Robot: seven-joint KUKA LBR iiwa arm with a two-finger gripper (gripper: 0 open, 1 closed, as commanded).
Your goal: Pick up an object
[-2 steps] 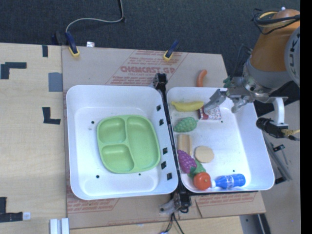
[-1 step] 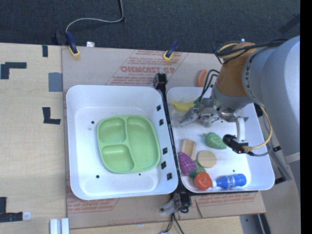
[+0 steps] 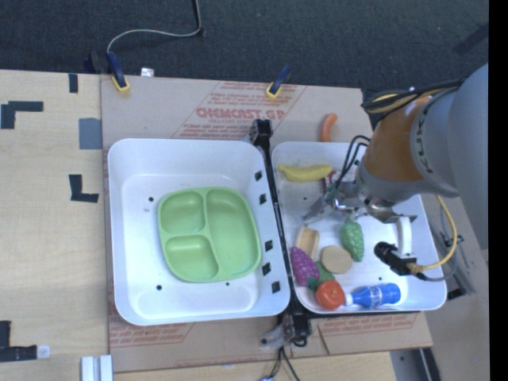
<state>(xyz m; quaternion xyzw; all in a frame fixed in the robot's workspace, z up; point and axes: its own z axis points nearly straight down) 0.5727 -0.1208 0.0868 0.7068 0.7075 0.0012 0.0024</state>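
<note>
Lowest in the right bin (image 3: pixel 435 296) sit a red tomato (image 3: pixel 329 294) and a blue bottle (image 3: pixel 375 296) lying on its side. Just above them are a purple grape bunch (image 3: pixel 302 264), a tan round piece (image 3: pixel 336 259) and a small bread-like block (image 3: pixel 307 240). A green vegetable (image 3: pixel 352 240) lies just below my gripper (image 3: pixel 340 201), and a banana (image 3: pixel 305 172) rests near the bin's top wall. Whether my gripper is spread or closed, I cannot tell. A green divided plate (image 3: pixel 209 233) lies in the left bin (image 3: pixel 131 165).
</note>
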